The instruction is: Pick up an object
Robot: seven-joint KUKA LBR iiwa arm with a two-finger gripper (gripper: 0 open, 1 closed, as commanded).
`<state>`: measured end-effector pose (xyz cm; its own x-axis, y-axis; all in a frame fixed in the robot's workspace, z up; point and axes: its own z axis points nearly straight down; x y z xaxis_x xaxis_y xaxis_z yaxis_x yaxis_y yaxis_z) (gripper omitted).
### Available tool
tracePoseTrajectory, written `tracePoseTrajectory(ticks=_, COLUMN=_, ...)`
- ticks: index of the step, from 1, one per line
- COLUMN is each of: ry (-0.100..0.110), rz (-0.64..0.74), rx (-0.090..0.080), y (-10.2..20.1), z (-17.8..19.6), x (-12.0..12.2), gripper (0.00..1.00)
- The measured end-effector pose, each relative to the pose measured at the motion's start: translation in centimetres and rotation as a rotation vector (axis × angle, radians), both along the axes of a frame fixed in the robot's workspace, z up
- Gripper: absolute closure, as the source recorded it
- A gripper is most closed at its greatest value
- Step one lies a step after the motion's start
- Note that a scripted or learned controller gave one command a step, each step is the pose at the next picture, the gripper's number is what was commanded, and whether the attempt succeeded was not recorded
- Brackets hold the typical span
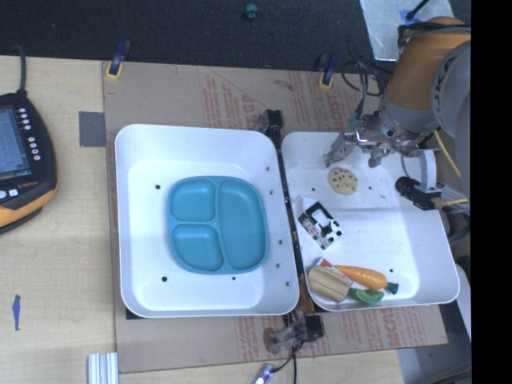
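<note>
While the arm (432,62) reaches in from the right, its pincer (356,152) hangs above the far end of the right bin (416,238), with the fingers spread and nothing between them. One fingertip (333,158) sits to the left of the cookie (343,180) and the other (374,160) to its right, both a little beyond it toward the bin's far wall. That straddling pose suggests the cookie is the intended pick, though the pincer looks apart from it rather than touching.

The cookie lies flat on the bin floor, which likely makes it awkward: the fingers would have to come down close to the floor to catch its thin edge. The other candidates sit well apart from the pincer. A small black-and-white object (319,222) lies near the middle of the bin's left side, and a carrot (362,277), a wooden block (327,283) and a green piece (369,296) crowd together at the near edge.

The left bin (136,214) holds a blue divided plate (216,223), lying flat at its centre. Both bins rest on a cardboard sheet (192,94) clipped to the tabletop (48,262), probably to keep them from sliding.
</note>
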<state>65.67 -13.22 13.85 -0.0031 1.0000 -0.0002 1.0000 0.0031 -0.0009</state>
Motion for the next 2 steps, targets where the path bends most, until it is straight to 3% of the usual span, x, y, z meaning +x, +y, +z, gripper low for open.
tracePoseTrajectory(ticks=1, ry=0.001, rz=0.002, rx=-0.001, y=2.3, z=-4.6, x=0.0, gripper=0.0)
tracePoseTrajectory(ticks=2, ry=0.0, rz=0.0, rx=-0.001, y=1.1, z=-3.6, x=0.0, gripper=0.0)
